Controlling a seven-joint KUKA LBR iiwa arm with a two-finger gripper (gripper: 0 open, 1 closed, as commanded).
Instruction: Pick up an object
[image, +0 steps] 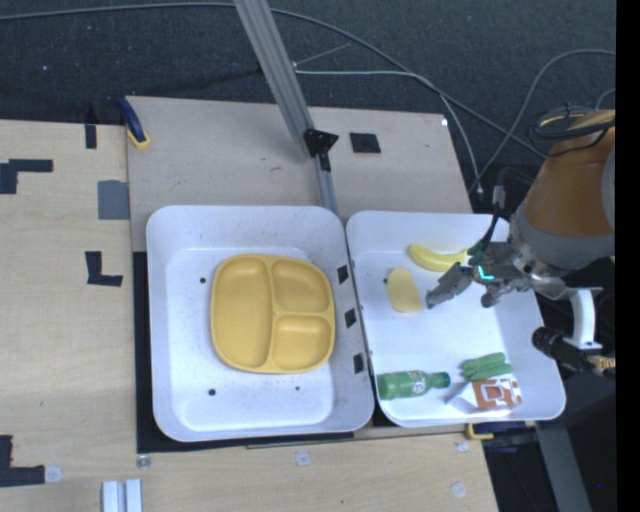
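Note:
In the right bin (530, 330), a yellow banana (433, 257) lies near the far wall. A pale yellow rounded piece (404, 291) sits just in front of it. My gripper (462, 297) hovers over the middle of this bin, to the right of the pale piece and just below the banana's right end. It is open, and only white bin floor shows between the spread fingers (443, 291). A green bottle (411, 383) lies on its side near the front wall. A green and orange packet (490, 381) rests at the front right.
The left bin (160, 330) holds a yellow divided plate (272, 312). A slanted metal pole (290, 90) stands behind the bins with a black clamp at its foot. Cables run across the dark floor at the back right.

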